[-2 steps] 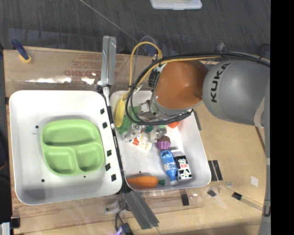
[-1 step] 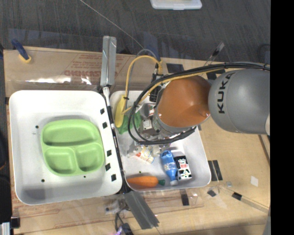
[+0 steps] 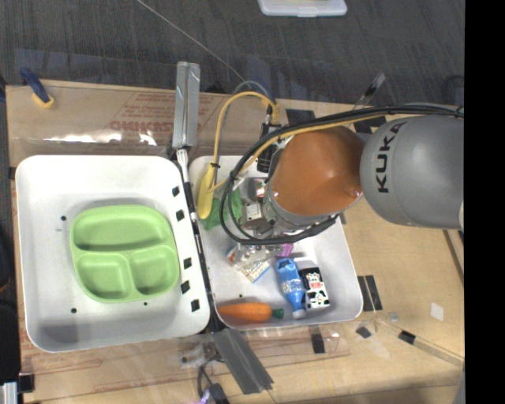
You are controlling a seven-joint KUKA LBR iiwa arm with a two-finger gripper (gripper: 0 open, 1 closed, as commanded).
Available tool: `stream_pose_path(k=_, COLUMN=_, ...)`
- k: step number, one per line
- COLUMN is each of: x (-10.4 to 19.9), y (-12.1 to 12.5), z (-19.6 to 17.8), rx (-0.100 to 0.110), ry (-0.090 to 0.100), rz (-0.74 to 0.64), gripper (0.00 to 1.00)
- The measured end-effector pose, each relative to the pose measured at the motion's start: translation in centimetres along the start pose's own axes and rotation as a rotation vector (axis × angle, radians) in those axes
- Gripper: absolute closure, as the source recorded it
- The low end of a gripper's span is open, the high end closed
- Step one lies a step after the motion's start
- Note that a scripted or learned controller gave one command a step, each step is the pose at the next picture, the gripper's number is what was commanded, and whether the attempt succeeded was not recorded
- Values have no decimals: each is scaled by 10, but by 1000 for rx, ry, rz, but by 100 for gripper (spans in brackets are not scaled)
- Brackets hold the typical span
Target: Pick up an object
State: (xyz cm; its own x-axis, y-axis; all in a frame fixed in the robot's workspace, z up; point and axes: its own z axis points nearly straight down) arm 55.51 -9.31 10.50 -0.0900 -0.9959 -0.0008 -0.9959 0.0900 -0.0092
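Note:
The arm's orange band and wrist hang over the back of the right bin, hiding the gripper beneath them. In that bin lie an orange carrot by the front wall, a blue bottle, a black and white box, a crinkled clear wrapper, and a yellow banana against the left wall. A green item sits partly under the wrist.
The left bin holds a green divided tray. A grey metal bar stands behind the divider between the bins. Cables loop around the wrist. A clear lid lies at the top edge.

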Motion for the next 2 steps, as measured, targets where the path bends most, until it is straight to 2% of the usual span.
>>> stream_pose_path(k=1, x=91, y=-31, z=-19, rx=-10, ry=-3, rz=-350, gripper=100)
stream_pose_path(k=2, x=90, y=-31, z=-19, rx=-13, ry=-4, rz=-352, gripper=0)
